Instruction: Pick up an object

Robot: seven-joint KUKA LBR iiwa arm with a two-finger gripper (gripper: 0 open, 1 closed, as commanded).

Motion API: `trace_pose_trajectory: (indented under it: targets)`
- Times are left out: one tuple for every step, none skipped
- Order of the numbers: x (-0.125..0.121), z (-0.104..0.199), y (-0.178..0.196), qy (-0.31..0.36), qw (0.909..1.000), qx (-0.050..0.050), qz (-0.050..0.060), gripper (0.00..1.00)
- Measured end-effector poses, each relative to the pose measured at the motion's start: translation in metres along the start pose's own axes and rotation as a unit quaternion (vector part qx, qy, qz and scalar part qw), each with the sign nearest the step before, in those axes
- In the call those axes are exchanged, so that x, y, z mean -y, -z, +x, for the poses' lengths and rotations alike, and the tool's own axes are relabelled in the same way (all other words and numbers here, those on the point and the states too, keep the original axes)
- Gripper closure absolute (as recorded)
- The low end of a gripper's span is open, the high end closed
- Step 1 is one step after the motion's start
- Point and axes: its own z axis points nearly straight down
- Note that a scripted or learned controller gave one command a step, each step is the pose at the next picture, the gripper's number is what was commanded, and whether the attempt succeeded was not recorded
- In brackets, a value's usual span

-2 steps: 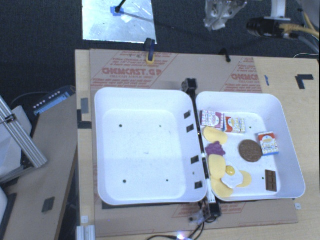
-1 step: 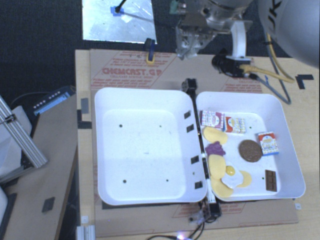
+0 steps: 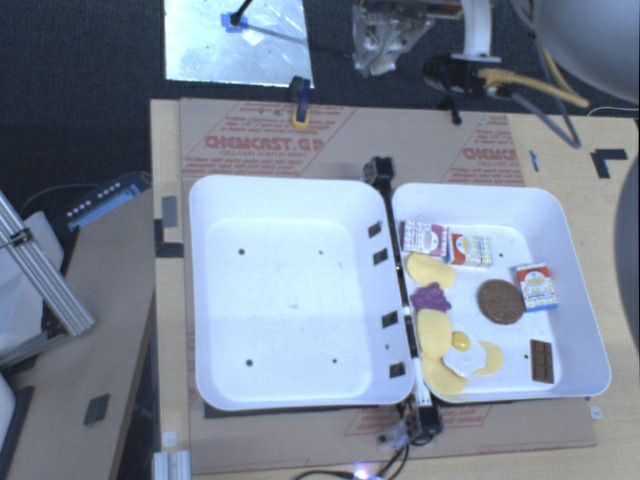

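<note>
The right bin (image 3: 572, 268) holds several small objects. A red-and-white box (image 3: 423, 237) and a white carton (image 3: 471, 249) lie near its back wall. A small red, white and blue box (image 3: 537, 286) sits beside a round brown cookie (image 3: 500, 302). A dark chocolate bar (image 3: 541, 360) lies near the front. Along the left side lie purple grapes (image 3: 430, 296), yellow pieces (image 3: 433, 333) and a fried egg (image 3: 466, 355). My gripper (image 3: 383, 43) hangs high beyond the back of the bench, well away from both bins, with nothing seen in it.
The left bin (image 3: 200, 288) stands next to the right one, joined by a black clipped divider (image 3: 395, 268). A yellow and blue clamp (image 3: 300, 103) sits at the bench's back edge. Cables (image 3: 520, 83) trail at the back right. A metal frame (image 3: 40, 278) stands at the left.
</note>
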Motion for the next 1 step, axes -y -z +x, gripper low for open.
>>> trace_pose_trajectory:
  targets:
    - [0.0490, 0.0312, -0.0582, 0.001, 1.0000, 0.000, 0.005, 1.00]
